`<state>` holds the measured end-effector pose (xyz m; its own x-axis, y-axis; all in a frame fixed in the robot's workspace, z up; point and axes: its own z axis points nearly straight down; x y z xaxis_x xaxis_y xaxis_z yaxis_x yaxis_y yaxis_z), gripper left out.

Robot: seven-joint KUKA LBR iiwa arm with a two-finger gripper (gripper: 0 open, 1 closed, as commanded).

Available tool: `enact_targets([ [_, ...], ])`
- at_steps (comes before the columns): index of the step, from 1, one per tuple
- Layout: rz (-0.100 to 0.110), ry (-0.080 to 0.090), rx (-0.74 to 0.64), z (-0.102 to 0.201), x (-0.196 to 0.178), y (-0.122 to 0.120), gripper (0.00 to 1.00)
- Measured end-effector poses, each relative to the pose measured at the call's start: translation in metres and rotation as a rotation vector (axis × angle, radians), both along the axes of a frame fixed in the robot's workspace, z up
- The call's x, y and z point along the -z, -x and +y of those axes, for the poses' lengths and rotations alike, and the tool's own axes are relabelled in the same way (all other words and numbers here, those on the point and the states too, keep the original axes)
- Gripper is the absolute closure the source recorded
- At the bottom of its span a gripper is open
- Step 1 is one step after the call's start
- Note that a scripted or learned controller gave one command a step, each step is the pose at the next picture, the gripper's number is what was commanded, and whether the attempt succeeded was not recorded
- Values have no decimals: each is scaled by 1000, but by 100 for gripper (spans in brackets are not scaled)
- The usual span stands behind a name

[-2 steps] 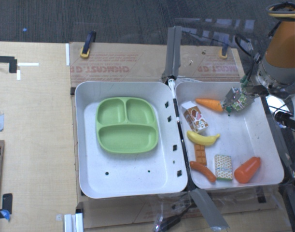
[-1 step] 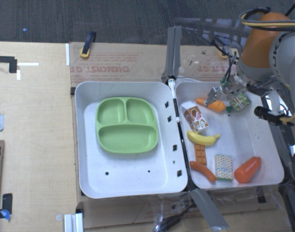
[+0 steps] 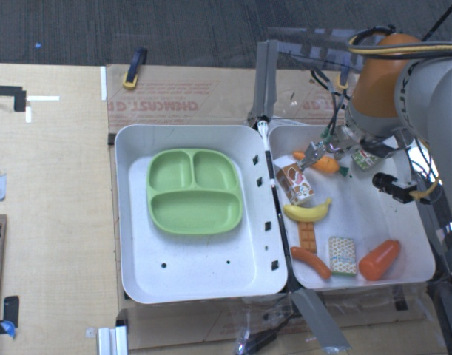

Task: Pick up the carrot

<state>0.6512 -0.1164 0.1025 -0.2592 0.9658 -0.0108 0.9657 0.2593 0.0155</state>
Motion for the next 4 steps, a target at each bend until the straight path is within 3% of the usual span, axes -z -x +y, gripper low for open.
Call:
enact_targets([
  [1,-7,1,1,-1,-13,-2,100],
  [2,16,-5,-70,62,-90,0,100],
  [3,17,-5,-69,62,-90,0,0],
  [4,17,-3,-141,-17,-21,34,0],
])
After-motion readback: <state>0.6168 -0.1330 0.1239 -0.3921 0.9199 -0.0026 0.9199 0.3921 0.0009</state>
